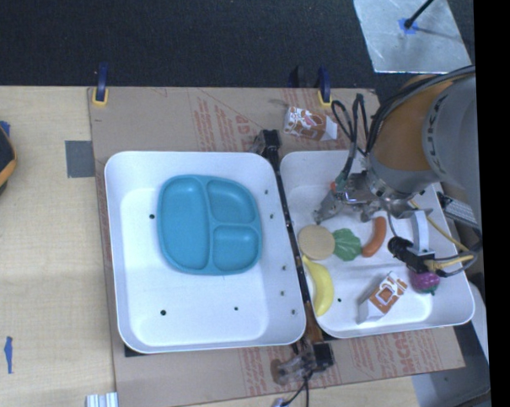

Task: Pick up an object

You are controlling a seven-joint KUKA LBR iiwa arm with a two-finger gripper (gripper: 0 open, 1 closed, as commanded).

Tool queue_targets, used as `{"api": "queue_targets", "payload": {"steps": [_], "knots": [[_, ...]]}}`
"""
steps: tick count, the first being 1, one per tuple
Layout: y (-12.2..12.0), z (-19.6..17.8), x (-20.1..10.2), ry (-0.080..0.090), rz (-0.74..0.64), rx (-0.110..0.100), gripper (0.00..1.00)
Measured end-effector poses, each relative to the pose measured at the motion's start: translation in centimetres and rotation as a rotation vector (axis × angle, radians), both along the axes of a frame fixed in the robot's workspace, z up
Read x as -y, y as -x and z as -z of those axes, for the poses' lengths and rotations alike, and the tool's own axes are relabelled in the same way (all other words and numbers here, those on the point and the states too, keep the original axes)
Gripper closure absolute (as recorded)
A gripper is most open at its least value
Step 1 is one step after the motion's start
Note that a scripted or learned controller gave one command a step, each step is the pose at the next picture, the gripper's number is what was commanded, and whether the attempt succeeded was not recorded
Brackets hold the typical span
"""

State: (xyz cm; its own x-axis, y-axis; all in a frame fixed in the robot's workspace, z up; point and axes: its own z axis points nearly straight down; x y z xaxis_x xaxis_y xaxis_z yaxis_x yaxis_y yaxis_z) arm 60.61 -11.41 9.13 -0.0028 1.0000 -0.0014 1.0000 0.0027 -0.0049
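Desk (47, 275) with two bins: blue plate (209, 223) left; right bin (450, 312), end effector (349, 201) at 12 o'clock above bun (316, 242), grip can't be told.

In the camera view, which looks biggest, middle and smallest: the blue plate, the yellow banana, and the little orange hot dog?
1. Blue plate, by far the biggest.
2. Banana, much smaller than the plate.
3. Hot dog, the smallest, a bit shorter and thinner than the banana.

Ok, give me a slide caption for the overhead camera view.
Arm's hand hovers in right bin over toy food; blue plate in left bin.
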Motion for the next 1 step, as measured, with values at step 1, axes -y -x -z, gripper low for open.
{"api": "queue_targets", "payload": {"steps": [1], "knots": [[-5.02, -0.08, 3.06, -0.002, -0.001, 0.002, 0.00]]}}
